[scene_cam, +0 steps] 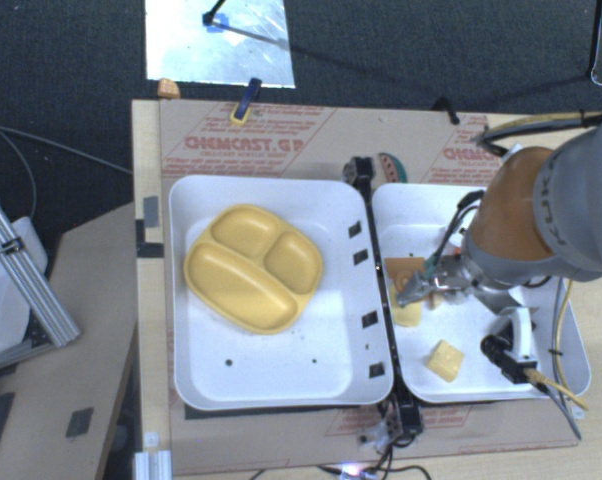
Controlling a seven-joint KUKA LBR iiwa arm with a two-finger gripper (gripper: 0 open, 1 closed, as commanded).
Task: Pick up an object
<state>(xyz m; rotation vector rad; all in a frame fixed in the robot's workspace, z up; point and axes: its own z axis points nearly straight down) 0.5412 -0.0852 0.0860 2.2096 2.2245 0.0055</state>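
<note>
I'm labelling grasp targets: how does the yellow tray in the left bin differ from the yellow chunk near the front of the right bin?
The yellow tray is far larger than the yellow chunk. The tray is a rounded dish split into three compartments; the chunk is a plain blocky wedge. The tray lies alone in the left bin, away from the claw; the chunk sits in the right bin, just below the claw. Both are pale yellow.

light: even overhead, bright | glare: shining off foil sheet (pixel 221 26) and white bins (pixel 281 368) | shadows: lying soft | focus: staying mostly sharp
</note>
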